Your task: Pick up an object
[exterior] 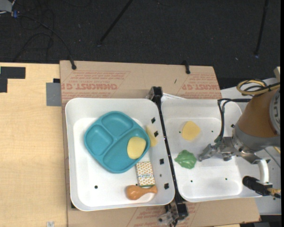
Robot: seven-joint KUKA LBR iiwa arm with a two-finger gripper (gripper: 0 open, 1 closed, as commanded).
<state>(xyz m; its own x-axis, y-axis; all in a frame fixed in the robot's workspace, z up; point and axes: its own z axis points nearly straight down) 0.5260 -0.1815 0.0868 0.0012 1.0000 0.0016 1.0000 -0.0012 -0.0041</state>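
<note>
Camera view, claw: gripper (204, 155) low in the right bin (227, 193), fingertips pointing left; whether they are parted or closed cannot be told.
Nearest object: green lump (185, 159) just beside the fingertips, to their left; contact unclear.
Same bin: pale yellow piece (190, 131) further back, apart from the green lump.
Arm: grey body with orange band (258, 117) at the bin's right side.
Left bin (80, 193): teal divided plate (106, 143) with a yellow round object (137, 147) on its right section.
Front of plate: patterned small box (145, 173), then an orange drumstick-shaped toy (139, 191).
</note>
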